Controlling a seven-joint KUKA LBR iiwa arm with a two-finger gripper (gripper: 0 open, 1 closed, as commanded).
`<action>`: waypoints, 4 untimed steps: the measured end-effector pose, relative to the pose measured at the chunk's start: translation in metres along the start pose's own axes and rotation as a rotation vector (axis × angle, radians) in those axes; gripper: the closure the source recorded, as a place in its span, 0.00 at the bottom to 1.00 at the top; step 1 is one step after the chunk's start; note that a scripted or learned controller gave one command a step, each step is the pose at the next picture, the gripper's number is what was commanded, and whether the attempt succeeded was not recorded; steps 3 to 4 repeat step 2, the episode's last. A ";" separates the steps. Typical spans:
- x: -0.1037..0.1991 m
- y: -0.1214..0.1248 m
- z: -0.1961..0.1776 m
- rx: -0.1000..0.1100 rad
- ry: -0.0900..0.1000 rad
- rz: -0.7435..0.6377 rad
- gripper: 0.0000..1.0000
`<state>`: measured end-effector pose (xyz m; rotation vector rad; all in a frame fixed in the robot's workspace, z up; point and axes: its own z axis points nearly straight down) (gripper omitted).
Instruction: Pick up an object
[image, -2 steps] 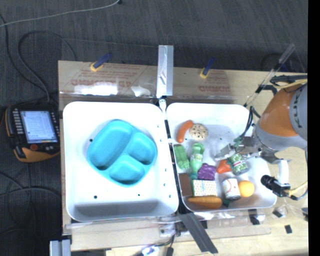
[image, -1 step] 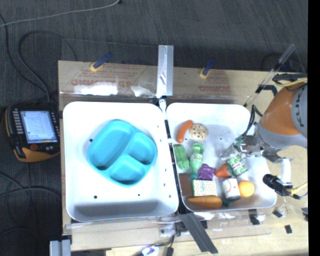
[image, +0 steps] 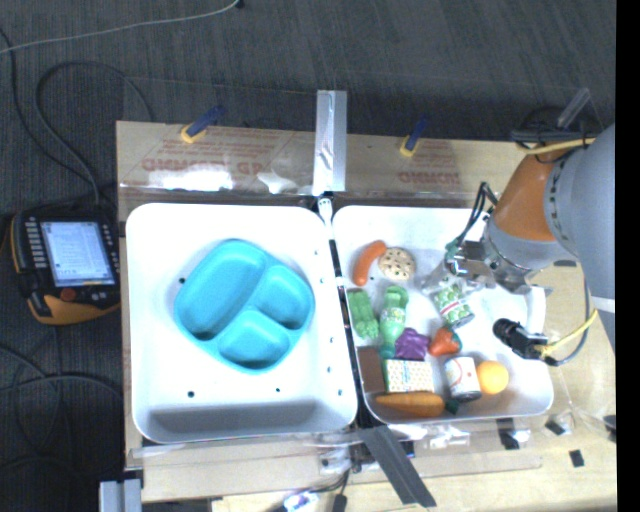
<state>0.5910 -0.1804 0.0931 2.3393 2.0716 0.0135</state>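
Gripper (image: 458, 277) low in right bin (image: 430, 222), directly above green-red packet (image: 453, 304); finger state cannot tell; nothing visibly lifted; toy food pile undisturbed; grasp and lift judged pending

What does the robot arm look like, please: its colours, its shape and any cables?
The arm is grey and rounded, with an orange band above the wrist. The hand is metallic grey. A yellow cable loops beside a black part.

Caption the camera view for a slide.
Grey KUKA arm's gripper poised over right white bin of toy food; blue sectioned tray in left white bin.
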 end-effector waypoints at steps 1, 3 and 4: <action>0.008 0.010 -0.038 0.020 0.005 -0.080 1.00; 0.045 0.034 -0.096 0.019 0.005 -0.152 1.00; 0.045 0.034 -0.096 0.019 0.005 -0.152 1.00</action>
